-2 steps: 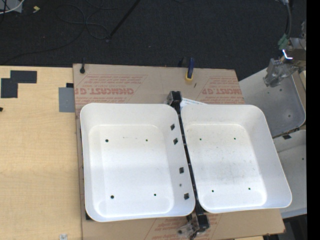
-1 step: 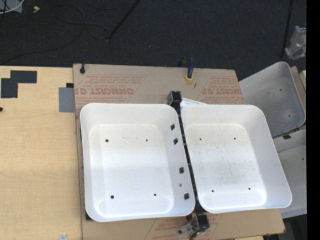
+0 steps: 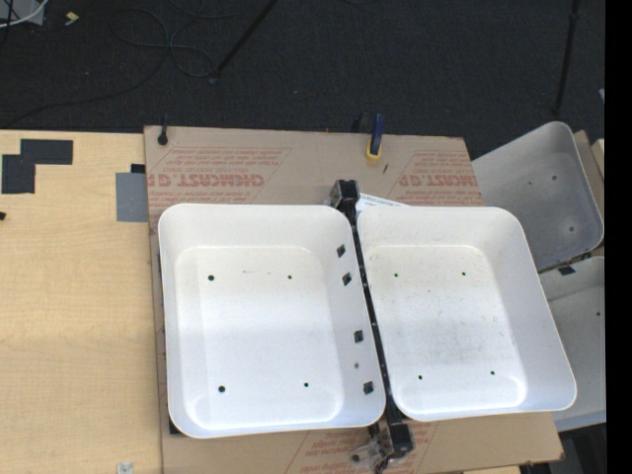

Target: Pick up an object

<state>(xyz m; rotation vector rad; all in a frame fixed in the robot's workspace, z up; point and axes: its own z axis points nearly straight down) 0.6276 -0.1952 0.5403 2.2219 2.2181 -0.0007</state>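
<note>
Gripper: state can't be told from this frame.
Pick obj: can't make one out, so can't tell where it lies or how it looks.
Hard to read: small dark dots on both bin floors, holes or screws, too small to tell; faint grey specks on the R bin floor.
Cut off: dark clamp point(image 3: 390, 447) at the near end of the seam, its lower part blurred at the frame's bottom edge; pale grey metal plate point(image 3: 548, 186) at far right, partly tucked behind the R bin.
R bin: shallow white plastic tray w/ rounded corners point(image 3: 454, 314), shaded along its near wall.
Seam: black strip w/ small black clips point(image 3: 355, 294) between the two bins, rims touching it; black clamp point(image 3: 344, 194) at its far end.
L bin: matching shallow white tray point(image 3: 252, 334), just beside the R one.
Under bins: brown cardboard sheet w/ red print point(image 3: 247, 171), lettering reads reversed.
Far edge: blue-and-yellow clamp point(image 3: 374, 138) on the cardboard.
Left: light wooden benchtop point(image 3: 69, 314) w/ black tape patches point(image 3: 44, 156) and a grey square point(image 3: 128, 196).
Behind: dark floor w/ cables point(image 3: 296, 38).
</note>
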